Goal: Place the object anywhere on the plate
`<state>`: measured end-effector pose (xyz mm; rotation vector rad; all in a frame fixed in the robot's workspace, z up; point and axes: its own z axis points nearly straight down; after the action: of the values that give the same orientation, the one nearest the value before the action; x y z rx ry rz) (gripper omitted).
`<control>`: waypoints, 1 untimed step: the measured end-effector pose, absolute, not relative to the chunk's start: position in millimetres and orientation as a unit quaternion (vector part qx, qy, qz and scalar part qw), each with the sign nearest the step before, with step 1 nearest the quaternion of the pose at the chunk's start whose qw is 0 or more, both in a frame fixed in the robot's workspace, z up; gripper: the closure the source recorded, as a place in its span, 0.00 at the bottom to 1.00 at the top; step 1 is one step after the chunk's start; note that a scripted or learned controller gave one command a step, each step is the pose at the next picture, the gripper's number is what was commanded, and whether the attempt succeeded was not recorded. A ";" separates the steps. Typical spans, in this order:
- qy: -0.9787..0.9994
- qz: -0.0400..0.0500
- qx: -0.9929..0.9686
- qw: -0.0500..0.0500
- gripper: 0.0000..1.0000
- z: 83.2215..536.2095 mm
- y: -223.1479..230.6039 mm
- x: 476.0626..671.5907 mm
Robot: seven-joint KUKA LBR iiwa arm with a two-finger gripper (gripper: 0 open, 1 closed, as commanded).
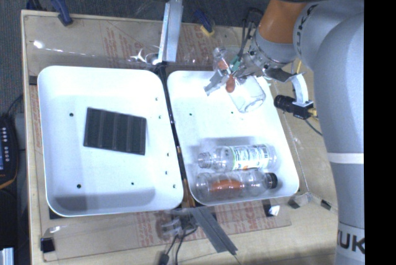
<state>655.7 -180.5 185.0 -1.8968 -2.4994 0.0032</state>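
Observation:
A dark grey rectangular plate (115, 130) lies flat in the left white bin (55, 90). A clear plastic cup (249, 96) is on its side at the back of the right bin (192, 103). My gripper (221, 85) hovers at the cup's left edge, its two fingers spread apart with nothing between them. The orange-tipped finger (230, 85) is right beside the cup's rim; I cannot tell whether it touches. The other finger (211, 86) points left, away from the cup.
Two clear plastic bottles (238, 158) (236, 183) lie side by side at the front of the right bin. A ridge (172, 127) divides the two bins. Blue clamps (60, 10) and a metal bar (171, 28) stand behind the bins.

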 end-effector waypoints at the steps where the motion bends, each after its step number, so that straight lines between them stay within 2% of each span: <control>1: -0.760 0.001 -0.650 0.001 1.00 237.5 -104.8 638.8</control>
<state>638.8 -104.8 237.5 -2.0396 -2.3869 0.0033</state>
